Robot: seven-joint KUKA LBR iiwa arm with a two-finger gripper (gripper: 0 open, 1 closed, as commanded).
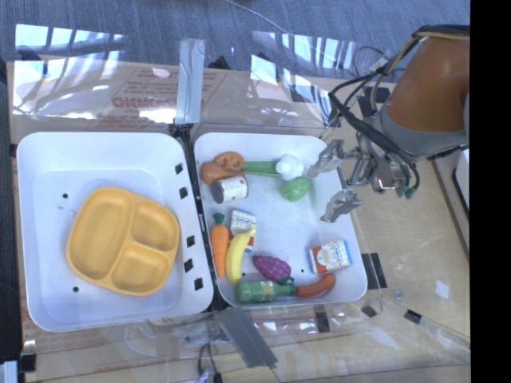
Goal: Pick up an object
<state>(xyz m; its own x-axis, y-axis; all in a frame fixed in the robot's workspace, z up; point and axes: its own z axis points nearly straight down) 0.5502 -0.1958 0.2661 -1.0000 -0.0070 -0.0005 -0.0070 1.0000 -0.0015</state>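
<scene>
Banana (pixel 236 255) lies lengthwise, near-vertical, beside carrot (pixel 219 248) in right bin (pixel 275 146)

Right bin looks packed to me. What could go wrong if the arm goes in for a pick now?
1. The carrot, banana and grapes lie bunched together, so a grasp there may catch two items or slip off.
2. The bottle and sausage sit close to the bin's near wall, which could block a finger.
3. The gripper hangs at the bin's right rim and might clip it when descending.

Blue-grey carpet (pixel 96 2), cardboard bench (pixel 136 94).
</scene>
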